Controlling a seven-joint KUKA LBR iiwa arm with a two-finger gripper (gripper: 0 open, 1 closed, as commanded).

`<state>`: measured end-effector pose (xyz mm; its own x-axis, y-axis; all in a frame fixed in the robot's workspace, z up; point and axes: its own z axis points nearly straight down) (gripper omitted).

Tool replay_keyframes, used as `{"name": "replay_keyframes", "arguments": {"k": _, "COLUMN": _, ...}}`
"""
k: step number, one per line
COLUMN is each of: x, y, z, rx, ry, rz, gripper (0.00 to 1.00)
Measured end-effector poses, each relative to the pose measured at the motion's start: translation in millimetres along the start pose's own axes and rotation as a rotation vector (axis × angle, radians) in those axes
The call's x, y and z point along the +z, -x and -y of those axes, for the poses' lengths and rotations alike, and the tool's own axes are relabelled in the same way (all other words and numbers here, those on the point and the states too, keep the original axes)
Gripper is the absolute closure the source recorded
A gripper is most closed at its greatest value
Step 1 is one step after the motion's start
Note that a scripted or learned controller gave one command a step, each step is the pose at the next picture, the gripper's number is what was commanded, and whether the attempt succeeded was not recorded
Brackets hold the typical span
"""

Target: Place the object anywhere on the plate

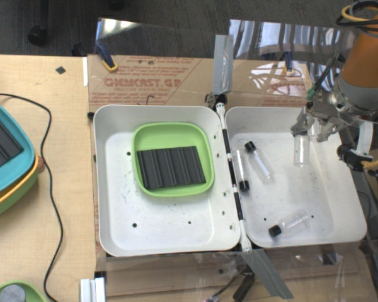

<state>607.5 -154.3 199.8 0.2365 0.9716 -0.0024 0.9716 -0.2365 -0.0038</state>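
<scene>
So we've got the two white bins side by side on the bench. The left bin (pixel 113 187) has the green plate (pixel 174 160) sitting in it, toward the upper middle, and there's a dark ribbed mat (pixel 173 167) lying flat on the plate's floor, covering most of it.

The right bin (pixel 340 212) is where the tubes are. We count a clear tube with a black cap (pixel 258 161) lying at a slant in the upper left part of that bin, another long thin tube (pixel 240 170) right along the left wall next to the divider, black end pointing down, and a third capped tube (pixel 288 224) lying near the bottom edge, cap to the left.

The gripper (pixel 309 128) is up over the upper right part of the right bin, coming in from the right, with the orange band (pixel 364 61) above it. A clear tube (pixel 300 150) hangs straight down from the fingers, upright, and it looks pinched at its top end, so we'd say the jaws are closed narrow on it. It's lifted off the bin floor as far as we can tell, though the tube is see-through and a bit hard to make out.

That held tube is well apart from the plate, a whole bin over.

Off to the left on the wooden bench (pixel 63 106) there's a stack of teal and yellow plates (pixel 12 168) and a black cable (pixel 50 187).
</scene>
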Motion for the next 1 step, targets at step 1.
{"name": "replay_keyframes", "arguments": {"k": 1, "x": -0.3, "y": 0.0, "z": -0.1, "rx": 0.0, "ry": 0.001, "rz": 0.0, "gripper": 0.0}}
